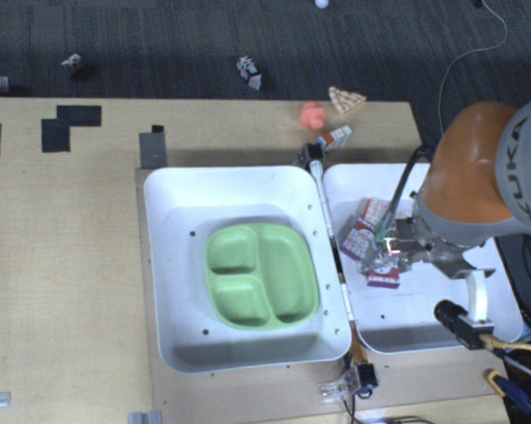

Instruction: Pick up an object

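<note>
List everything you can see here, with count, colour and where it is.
Bins: two, white, side by side on the bench.
Tray: one, green, three compartments, in the left bin.
Packets: a few, red and white, in the right bin by the gripper; exact count unclear.
Ball: one, pink-orange, on the bench behind the bins.
Wedge: one, tan, beside the ball at the bench's edge.
Squares: several, black, on the bench's far left.
White ball: one, on the dark floor.
Arm: one, grey with orange band, over the right bin.
Gripper: one, above the packets.
</note>
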